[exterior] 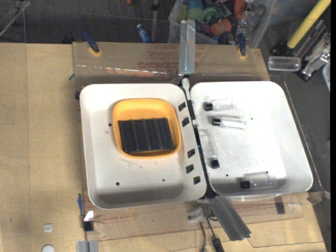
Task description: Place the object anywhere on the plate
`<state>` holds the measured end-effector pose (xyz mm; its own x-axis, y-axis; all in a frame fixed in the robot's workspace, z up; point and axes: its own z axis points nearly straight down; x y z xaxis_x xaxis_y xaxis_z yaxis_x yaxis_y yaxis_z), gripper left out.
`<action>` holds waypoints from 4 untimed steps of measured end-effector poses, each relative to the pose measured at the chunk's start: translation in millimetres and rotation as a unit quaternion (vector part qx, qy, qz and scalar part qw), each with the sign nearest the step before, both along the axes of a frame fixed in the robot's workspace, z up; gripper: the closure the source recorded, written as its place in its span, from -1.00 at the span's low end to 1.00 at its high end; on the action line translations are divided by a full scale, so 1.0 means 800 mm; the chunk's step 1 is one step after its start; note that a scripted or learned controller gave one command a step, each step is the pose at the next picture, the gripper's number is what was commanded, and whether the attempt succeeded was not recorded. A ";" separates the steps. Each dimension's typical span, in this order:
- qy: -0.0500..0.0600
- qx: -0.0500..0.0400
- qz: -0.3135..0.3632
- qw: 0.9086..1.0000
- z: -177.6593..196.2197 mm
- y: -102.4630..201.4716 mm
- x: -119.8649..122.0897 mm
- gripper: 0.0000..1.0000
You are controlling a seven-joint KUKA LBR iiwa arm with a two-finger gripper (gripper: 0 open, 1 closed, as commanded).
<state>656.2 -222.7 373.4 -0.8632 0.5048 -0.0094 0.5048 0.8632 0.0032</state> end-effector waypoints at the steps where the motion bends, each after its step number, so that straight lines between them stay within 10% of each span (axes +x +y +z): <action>1: 0.003 0.001 0.104 0.995 -0.019 0.002 0.006 1.00; 3: 0.000 -0.003 0.321 0.947 0.024 0.002 0.010 1.00; 4: 0.000 -0.004 0.468 0.884 0.072 0.002 0.015 1.00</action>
<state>668.2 -221.3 431.3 -0.9022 -0.4312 -0.0107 -0.4312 0.9022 -0.0048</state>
